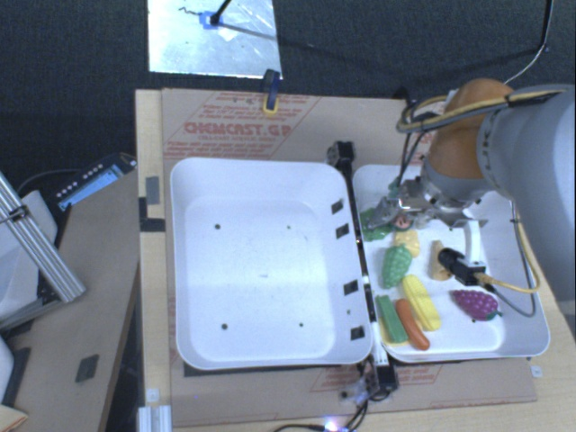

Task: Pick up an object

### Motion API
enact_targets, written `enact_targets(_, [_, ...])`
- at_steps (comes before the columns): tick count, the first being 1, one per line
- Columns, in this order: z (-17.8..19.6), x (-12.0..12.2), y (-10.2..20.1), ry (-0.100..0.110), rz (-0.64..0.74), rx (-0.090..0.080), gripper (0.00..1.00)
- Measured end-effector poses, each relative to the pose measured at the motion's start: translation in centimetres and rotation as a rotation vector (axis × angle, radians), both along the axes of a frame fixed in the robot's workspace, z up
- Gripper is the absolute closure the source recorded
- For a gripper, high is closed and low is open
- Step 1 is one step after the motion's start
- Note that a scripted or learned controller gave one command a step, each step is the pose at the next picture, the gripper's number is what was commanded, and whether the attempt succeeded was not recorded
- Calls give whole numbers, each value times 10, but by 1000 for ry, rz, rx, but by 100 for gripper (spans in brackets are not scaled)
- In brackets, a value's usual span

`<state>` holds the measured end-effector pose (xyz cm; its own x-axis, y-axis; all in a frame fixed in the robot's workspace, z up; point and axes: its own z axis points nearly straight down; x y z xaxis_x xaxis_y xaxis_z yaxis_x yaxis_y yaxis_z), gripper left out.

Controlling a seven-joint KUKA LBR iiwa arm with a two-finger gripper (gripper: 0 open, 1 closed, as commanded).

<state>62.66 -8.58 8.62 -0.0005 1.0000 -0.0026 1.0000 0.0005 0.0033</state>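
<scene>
Two bins, all the toy food crammed in the right bin (531,336). Gripper (389,212) hangs low over a green piece (376,234); can't tell its state. Pieces touch, so a grab could easily slip or snag neighbors.

Bright, even overhead light. White bins (261,268) near overexposed, little surface detail. Strong glare on foil sheet (214,23) at top. Shadows soft and short (faint one under arm (513,142)). Dark floor (72,61) grainy. Overall slightly soft, low resolution; small toys lack crisp edges.
</scene>
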Motion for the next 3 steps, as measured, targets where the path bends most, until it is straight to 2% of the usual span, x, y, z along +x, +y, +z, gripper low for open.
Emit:
enact_targets(1, [-2,-54,-2,6,0,3,0])
enact_targets(2, [54,-46,65,1,7,14,0])
enact_targets(3, [107,-119,114,4,8,6,0])
